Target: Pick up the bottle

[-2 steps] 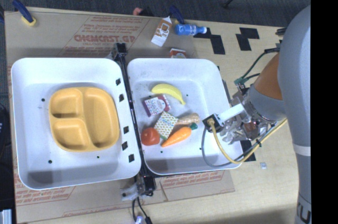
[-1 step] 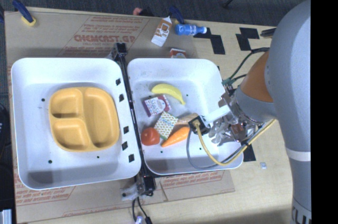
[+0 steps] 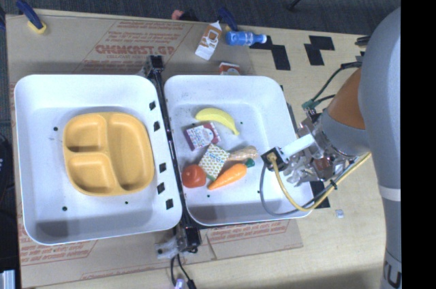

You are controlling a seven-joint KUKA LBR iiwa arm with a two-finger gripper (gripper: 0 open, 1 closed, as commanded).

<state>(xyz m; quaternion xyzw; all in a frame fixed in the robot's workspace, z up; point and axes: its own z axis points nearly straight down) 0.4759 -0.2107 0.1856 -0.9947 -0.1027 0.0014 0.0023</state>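
A small blue bottle [image 3: 245, 38] lies on its side on the bench behind the right bin [image 3: 272, 86], outside both bins. My gripper [image 3: 298, 170] hangs over the right rim of the right bin, near its front right corner, far from the blue bottle. Cables and the wrist hide its tips. I see nothing held in it. Inside that bin a tan, rounded item [image 3: 242, 154] lies beside the carrot [image 3: 229, 175]; I cannot tell what it is.
The right bin also holds a banana [image 3: 218, 119], a red packet [image 3: 201, 135], a patterned box [image 3: 214, 161] and a tomato [image 3: 193, 176]. A yellow divided plate [image 3: 107, 151] sits in the left bin [image 3: 34, 97]. A small carton [image 3: 208, 41] lies near the bottle.
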